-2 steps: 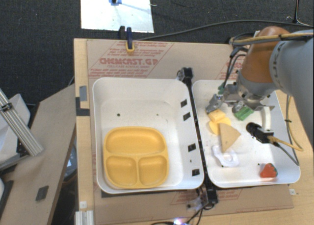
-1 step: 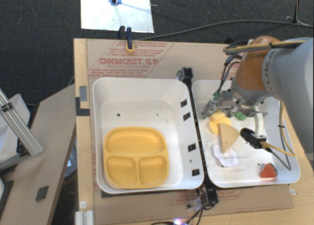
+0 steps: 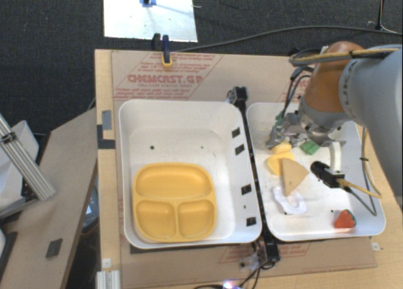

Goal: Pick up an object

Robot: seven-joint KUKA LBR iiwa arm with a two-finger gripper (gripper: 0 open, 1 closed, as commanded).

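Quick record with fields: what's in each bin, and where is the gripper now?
left bin: yellow divided tray
right bin: yellow lump, tan wedge, white piece, red piece, green block
gripper: over the right bin's far end, just beyond the yellow lump, beside the green block
grasp: none visible

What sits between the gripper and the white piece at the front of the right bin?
In the camera view, a yellow piece and a tan wedge lie between the gripper and the white piece.
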